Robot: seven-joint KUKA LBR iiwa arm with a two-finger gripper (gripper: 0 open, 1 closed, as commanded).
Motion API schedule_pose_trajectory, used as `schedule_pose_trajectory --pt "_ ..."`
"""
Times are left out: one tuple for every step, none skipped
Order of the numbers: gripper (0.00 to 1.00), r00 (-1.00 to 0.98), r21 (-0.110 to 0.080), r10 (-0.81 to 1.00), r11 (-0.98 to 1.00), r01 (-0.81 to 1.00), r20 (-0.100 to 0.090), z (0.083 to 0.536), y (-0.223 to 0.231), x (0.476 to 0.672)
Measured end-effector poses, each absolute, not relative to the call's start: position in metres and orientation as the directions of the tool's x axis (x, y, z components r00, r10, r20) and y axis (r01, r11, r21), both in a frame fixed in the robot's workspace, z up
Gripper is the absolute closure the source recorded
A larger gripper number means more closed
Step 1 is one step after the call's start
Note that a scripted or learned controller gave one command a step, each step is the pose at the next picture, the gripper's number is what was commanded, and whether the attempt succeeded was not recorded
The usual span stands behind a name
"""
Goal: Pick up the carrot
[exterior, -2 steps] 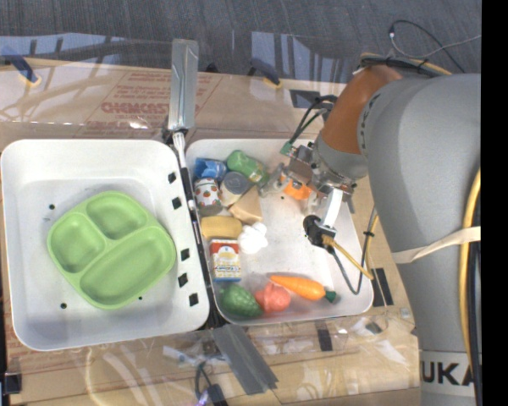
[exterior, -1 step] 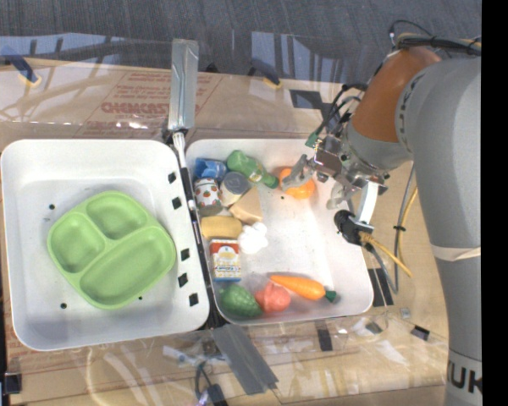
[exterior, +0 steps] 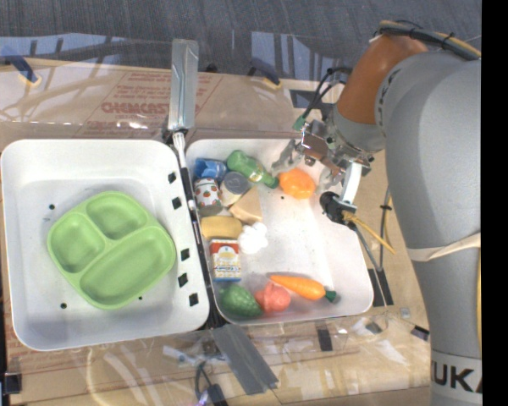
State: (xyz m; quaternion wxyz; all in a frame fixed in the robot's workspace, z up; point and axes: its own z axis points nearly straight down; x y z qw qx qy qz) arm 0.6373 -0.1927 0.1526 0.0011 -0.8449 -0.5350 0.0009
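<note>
The carrot (exterior: pixel 299 287), orange with a small green tip at its right end, lies flat near the front edge of the right bin (exterior: pixel 356 265). My gripper (exterior: pixel 301 161) hangs over the bin's far right corner, well behind the carrot and apart from it. Right below the gripper sits a round orange fruit (exterior: pixel 297 183); I cannot tell whether the gripper touches it.
The right bin also holds a green pepper (exterior: pixel 245 166), a blue can (exterior: pixel 207 169), a grey can (exterior: pixel 234 183), a yellow block (exterior: pixel 220 227), a labelled box (exterior: pixel 225 259), a green vegetable (exterior: pixel 240 301) and a pink fruit (exterior: pixel 275 298) beside the carrot. A green divided plate (exterior: pixel 110 248) lies in the left bin (exterior: pixel 25 311).
</note>
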Motion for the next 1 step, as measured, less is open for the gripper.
schedule_pose_trajectory --pt "0.0 0.372 -0.003 0.928 -0.372 0.928 0.001 0.092 -0.2015 0.6229"
